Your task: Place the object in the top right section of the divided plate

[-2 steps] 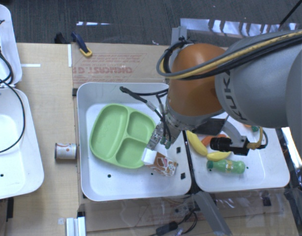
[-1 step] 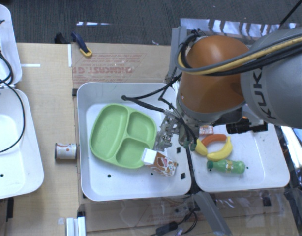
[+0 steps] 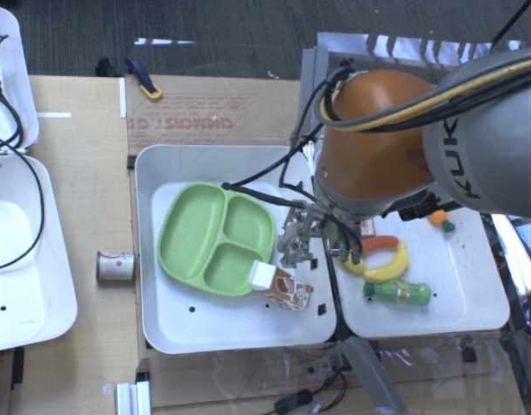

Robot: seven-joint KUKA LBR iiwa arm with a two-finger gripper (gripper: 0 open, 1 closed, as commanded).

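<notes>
White plastic forms the left bin, which lies nearest the bottom edge of the view beside the right bin on the counter. In the left bin's lower part a small brown-and-white carton lies tilted just beside the lower right rim of the plate, touching or nearly touching it; it is outside every section. The green plate's three sections hold nothing. In the right bin, a green bottle lies on its side nearest the front, a banana just beyond it, and an orange piece just past that. A small orange-and-green item sits farther back.

The hand hangs over the left bin's right side, just above the carton and next to the plate's right rim. I cannot tell whether it is released or clenched; cables and metal parts blur it. On the counter left of the bin lies a small can. Far back, a blue-and-yellow clamp rests by the cardboard.
</notes>
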